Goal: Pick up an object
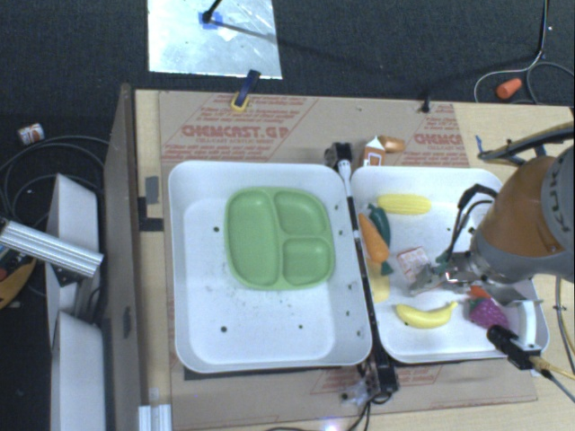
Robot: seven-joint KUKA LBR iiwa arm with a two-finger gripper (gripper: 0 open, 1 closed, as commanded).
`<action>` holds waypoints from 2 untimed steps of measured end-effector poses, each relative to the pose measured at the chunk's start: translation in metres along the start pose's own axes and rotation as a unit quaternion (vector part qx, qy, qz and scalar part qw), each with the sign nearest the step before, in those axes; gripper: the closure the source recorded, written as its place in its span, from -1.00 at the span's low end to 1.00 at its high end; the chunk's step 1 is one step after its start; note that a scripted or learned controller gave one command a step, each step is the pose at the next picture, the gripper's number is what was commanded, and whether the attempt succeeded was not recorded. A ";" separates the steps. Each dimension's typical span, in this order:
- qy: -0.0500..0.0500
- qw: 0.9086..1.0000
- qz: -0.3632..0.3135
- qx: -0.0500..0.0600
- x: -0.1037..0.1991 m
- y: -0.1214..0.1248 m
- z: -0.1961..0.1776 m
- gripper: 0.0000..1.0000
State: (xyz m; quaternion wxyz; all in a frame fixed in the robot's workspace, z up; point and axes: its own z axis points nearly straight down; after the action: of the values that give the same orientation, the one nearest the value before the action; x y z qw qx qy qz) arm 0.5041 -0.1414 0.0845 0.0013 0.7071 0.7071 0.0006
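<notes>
Green divided plate (pixel 278 239), one, mid left bin (pixel 193 330). One corn cob (pixel 404 205), one carrot (pixel 374 238), one banana (pixel 425 314), one purple piece (pixel 486 312) in right bin (pixel 431 353). Gripper (pixel 437 275) low there, finger state impossible to tell.

- Right bin (pixel 503 353) looks crowded to me: corn (pixel 404 205), carrot (pixel 374 238), banana (pixel 425 314), purple toy (pixel 486 312) packed close.
- I see open floor around green plate (pixel 278 238) in left bin (pixel 193 241).

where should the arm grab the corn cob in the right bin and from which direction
Probably across the middle of the corn cob, coming straight down from above. It lies flat and crosswise near the right bin's far wall, with bare floor on both long sides, so the jaws could straddle its narrow width. The carrot crowds its left end.
</notes>
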 end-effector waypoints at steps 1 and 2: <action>0.000 1.000 -0.003 -0.001 0.018 0.031 0.000 -1.00; -0.003 1.000 0.000 -0.005 -0.048 0.066 -0.098 -1.00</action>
State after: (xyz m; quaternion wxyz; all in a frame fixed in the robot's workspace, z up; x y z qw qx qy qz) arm 0.5700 -0.1891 0.1827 0.0073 0.7073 0.7069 0.0021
